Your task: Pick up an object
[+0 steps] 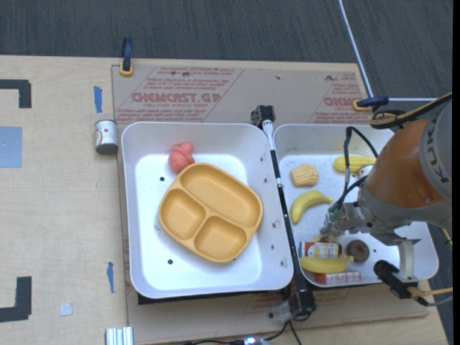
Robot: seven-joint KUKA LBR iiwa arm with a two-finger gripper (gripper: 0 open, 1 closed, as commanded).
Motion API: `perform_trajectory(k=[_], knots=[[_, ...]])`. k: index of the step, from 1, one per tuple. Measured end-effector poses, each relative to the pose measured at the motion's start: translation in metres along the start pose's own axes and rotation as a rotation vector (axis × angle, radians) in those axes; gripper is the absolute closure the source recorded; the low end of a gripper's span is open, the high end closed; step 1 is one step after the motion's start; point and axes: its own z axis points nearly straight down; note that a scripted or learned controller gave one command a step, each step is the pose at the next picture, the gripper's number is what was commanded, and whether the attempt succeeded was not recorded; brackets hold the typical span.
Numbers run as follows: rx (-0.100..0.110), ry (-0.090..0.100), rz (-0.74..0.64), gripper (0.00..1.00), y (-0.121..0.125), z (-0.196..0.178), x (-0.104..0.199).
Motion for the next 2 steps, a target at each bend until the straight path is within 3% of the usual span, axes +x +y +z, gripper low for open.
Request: perform_trajectory(k=[1,2], knots=[[0.013,0.001,0.000,1.00,-0.0028,-0.0867,0.0325],[0.013,0.001,0.000,0.00,-0.0029,-0.0867,0.0324]])
